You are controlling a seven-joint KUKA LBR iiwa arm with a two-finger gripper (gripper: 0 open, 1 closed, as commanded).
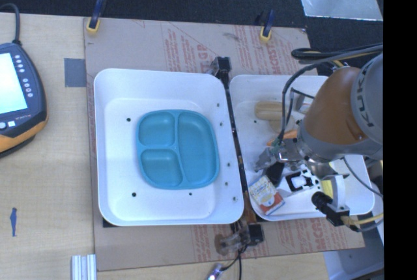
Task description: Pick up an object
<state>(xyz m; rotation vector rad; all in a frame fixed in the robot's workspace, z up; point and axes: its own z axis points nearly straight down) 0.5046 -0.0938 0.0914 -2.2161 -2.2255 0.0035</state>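
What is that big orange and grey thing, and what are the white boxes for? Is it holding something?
That is a robot arm, seen by one camera looking down from above. It reaches in from the right. The two white boxes are shallow bins. The left bin holds a blue plate with three sections. The arm hangs over the right bin, which has small things in it: a tan wooden piece and a little packet. Its gripper, a hand with two fingers, is low among them. I cannot tell whether it holds anything. At the left edge lies the control pad.

Glossy white plastic bins sit on matt cardboard; the blue tray looks smooth, matt plastic.
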